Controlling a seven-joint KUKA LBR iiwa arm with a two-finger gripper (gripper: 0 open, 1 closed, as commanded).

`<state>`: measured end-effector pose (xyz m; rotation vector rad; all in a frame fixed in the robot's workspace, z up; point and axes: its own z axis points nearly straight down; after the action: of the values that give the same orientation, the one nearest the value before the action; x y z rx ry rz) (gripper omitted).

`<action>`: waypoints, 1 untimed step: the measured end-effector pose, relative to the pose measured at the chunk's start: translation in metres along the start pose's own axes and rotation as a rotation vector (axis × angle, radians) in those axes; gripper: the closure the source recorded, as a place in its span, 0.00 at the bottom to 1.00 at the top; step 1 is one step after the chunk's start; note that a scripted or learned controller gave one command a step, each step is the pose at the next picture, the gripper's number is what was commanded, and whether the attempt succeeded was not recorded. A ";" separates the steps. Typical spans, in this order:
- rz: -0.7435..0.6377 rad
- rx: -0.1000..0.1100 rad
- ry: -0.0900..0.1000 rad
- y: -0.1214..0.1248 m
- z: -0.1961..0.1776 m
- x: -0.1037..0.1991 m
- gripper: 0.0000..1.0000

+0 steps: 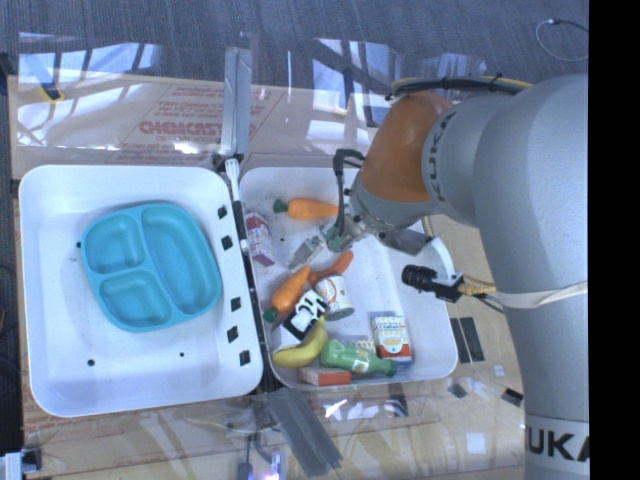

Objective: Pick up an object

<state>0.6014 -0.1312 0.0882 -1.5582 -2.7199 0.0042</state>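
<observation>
Camera view has the gripper [338,236] low in the right bin [440,353], among the toys; whether its fingers are apart or together I cannot tell. Just beside it lie a carrot [310,208] above and another carrot [292,288] below. A banana [302,349] and green bottle [358,358] rest near the front wall. A blue plate [150,265] sits in the left bin [50,368]

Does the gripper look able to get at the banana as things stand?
Probably yes. The banana lies uncovered at the near edge of the right bin, beside the green bottle; the gripper hangs over the same bin.
</observation>
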 end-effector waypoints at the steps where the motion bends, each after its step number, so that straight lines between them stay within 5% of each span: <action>1: -0.004 0.004 0.003 0.000 -0.007 0.000 1.00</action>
<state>0.6016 -0.1306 0.0950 -1.5500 -2.7195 0.0073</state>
